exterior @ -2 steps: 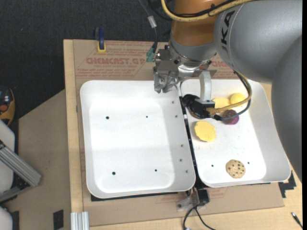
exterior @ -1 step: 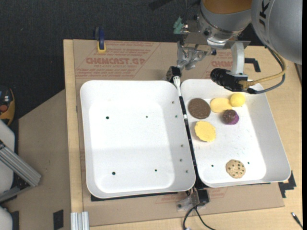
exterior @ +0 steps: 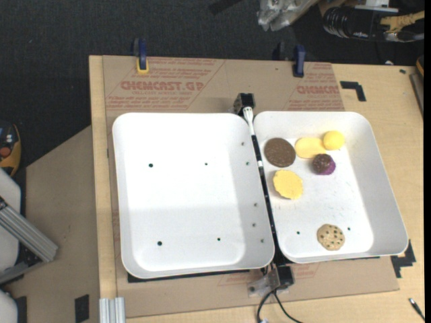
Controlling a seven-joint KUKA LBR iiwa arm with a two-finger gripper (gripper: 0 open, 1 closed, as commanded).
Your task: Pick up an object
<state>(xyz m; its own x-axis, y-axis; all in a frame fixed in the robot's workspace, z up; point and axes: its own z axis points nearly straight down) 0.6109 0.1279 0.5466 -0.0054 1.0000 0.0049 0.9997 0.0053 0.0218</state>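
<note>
The chocolate-chip cookie (exterior: 330, 237) lies alone near the front edge of the right bin (exterior: 377, 180), well apart from the other pieces, so it looks like the easiest thing to pick. The rest cluster toward the bin's far-left part. A brown disc (exterior: 279, 152) sits close to the left wall, with a pale yellow disc (exterior: 307, 147) just beside it and a yellow ball (exterior: 333, 140) next along. A purple ball (exterior: 324, 164) sits just in front of those two, and a flat yellow piece (exterior: 288, 184) is near the left wall, in front of the brown disc.

The gripper (exterior: 281, 12) hangs beyond the far edge of the bench, blurred and clear of both bins. I cannot tell whether it is apart or together. Nothing is held, so the task seems to be at its start, with the approach not yet made. The next move calls for travelling over the right bin, lining up above one piece and descending. The clustered pieces leave little room around them, so a grasp there risks nudging a neighbour.
</note>
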